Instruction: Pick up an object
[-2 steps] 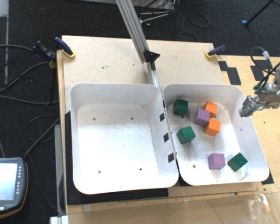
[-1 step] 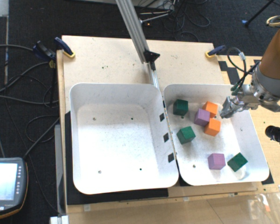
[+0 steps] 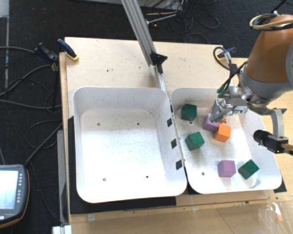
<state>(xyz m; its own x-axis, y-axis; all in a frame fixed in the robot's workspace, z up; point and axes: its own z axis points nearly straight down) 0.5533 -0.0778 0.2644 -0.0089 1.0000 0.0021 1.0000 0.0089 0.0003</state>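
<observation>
Purple block (image 3: 211, 125), pincer (image 3: 218, 114) down on it, orange block (image 3: 222, 132) just beside.

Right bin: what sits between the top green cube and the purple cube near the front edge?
The middle green cube lies between the top green cube and the front purple cube, in the camera view.

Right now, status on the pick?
Gripper down on purple block, right bin. Grasp unconfirmed. Orange block beside it, crowding.
</observation>
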